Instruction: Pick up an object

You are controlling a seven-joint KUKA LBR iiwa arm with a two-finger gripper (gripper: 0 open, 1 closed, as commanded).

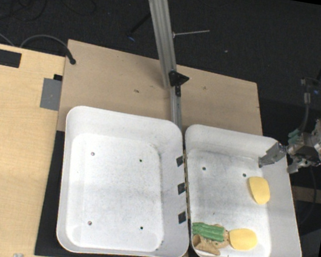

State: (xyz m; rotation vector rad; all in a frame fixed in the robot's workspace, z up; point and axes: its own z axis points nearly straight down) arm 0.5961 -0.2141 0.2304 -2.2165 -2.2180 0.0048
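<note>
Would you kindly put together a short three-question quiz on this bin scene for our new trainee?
1. True or false: the green object lies in the left bin.
2. How many yellow objects lie in the right bin?
3. Which yellow object is nearer the tool: A) the upper one, or B) the lower one?

Key
1. False: it lies in the right bin, at the near edge, beside a tan object.
2. Two.
3. A: the tool sits at the right bin's far right rim, with the upper yellow object just below it in the view.
</note>
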